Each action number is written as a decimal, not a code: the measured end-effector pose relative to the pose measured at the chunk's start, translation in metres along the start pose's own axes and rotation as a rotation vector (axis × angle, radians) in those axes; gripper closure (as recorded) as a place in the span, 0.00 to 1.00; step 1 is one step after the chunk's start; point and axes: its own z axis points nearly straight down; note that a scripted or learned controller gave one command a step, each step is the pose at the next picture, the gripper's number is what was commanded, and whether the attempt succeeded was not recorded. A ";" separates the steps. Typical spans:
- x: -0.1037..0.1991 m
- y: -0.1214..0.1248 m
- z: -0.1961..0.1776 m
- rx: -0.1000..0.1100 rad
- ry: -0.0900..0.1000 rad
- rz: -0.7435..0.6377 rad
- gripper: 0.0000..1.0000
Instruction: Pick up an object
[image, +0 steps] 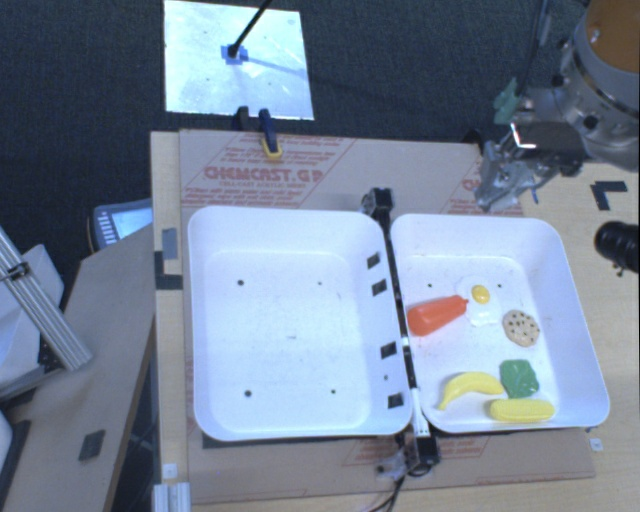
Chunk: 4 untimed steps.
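The right bin holds several toy foods: an orange carrot, a fried egg, a brown cookie, a yellow banana, a green leafy piece and a yellow corn-like piece. My gripper hangs above the bench just behind the right bin's far rim, well above the objects, with nothing visible between its fingers. The arm comes in from the upper right.
The left bin sits beside the right one, joined by a black clamp strip. A yellow-and-black clamp and a shiny metal plate lie behind the bins. A black knob juts in at right.
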 end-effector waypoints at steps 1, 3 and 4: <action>0.019 0.000 0.005 0.009 -0.001 0.003 1.00; 0.018 0.001 -0.018 0.003 0.000 -0.004 1.00; 0.018 0.001 -0.029 0.000 0.001 -0.008 1.00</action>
